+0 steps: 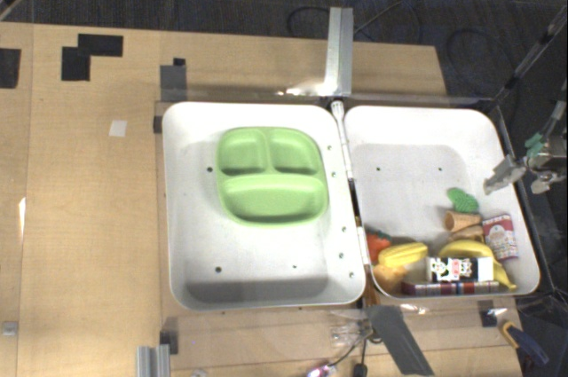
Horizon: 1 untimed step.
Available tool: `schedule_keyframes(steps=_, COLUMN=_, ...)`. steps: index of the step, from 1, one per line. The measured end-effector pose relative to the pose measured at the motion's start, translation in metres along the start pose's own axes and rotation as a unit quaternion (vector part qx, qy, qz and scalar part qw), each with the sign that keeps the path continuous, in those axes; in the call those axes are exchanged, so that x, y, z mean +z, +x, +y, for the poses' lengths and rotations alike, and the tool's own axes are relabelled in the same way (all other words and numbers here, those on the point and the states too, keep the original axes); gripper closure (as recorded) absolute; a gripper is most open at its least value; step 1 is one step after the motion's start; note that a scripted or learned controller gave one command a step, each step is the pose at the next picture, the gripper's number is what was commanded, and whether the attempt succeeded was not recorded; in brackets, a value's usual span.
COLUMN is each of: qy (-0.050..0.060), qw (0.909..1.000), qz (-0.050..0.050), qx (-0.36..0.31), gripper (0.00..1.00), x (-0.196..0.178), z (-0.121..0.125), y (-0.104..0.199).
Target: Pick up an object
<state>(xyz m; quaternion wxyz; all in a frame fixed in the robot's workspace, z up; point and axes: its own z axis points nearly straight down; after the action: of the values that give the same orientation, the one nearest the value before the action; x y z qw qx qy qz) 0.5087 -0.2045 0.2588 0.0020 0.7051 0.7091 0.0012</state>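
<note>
Camera view: a green divided plate [270, 174] lies in the middle of the left bin [186, 278]. Along the right bin's [417, 136] near edge crowd a banana [479, 253], yellow toy [401, 256], milk carton [461, 270], cone [463, 222] and green piece [462, 200]. At its right edge hangs the gripper [510, 174]; its grip cannot be judged.

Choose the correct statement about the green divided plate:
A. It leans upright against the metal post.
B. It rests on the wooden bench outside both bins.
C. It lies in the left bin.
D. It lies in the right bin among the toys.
C: the green divided plate lies flat inside the left bin.
</note>
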Motion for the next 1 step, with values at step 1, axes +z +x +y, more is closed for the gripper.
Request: schedule_keyframes(steps=1, qy=0.001, qw=0.9997, qz=0.001, qx=0.024, gripper=0.00, x=0.0892, z=0.0535, y=0.0716)
